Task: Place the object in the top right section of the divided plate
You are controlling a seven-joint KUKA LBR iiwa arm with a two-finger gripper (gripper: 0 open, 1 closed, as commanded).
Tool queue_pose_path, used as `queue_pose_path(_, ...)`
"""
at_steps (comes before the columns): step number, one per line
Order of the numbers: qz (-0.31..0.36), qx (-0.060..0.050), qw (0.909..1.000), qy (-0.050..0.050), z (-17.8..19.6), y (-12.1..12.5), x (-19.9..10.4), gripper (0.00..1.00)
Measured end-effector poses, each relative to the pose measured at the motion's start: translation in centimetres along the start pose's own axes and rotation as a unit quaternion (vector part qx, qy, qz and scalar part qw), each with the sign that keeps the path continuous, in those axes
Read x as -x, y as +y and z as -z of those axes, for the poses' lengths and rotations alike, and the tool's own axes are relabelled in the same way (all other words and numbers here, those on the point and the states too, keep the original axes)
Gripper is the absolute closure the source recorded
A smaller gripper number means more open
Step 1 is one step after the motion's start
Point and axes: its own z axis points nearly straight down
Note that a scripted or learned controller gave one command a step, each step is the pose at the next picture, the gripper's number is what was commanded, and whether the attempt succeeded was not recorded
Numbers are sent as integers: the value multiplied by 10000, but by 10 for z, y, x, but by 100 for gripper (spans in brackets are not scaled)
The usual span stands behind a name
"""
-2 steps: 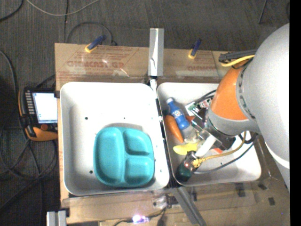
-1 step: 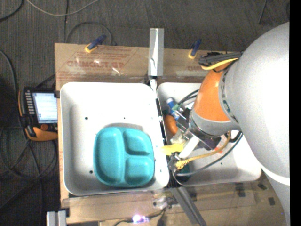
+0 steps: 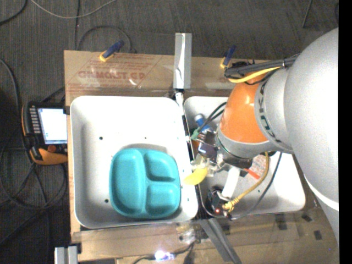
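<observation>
- Robot lab or test cell, not a home or kitchen.
- Bench (image 3: 124,73) is built from a bare wooden board, with blue-and-yellow clamps (image 3: 110,50) fixed along its far edge.
- Two shallow white bins (image 3: 88,114) are set side by side on it, split by a metal rail (image 3: 182,59).
- Handheld control pendant (image 3: 47,131) with a lit screen is parked at the bench's left side.
- Loose cables (image 3: 49,4) are trailed over dark carpet flooring (image 3: 242,15).
- Industrial grey-and-orange arm (image 3: 275,114) is cabled with exposed yellow hoses (image 3: 256,73).
</observation>
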Motion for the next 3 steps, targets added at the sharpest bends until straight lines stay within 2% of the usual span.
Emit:
queue_pose_path(1, -972, -3, 9953, 5, 0, -12, -22, 100)
queue_pose_path(2, -2956, 9, 9553, -10, 0, -23, -43, 100)
queue_pose_path(3, 254, -1, 9997, 1, 0, -22, -42, 100)
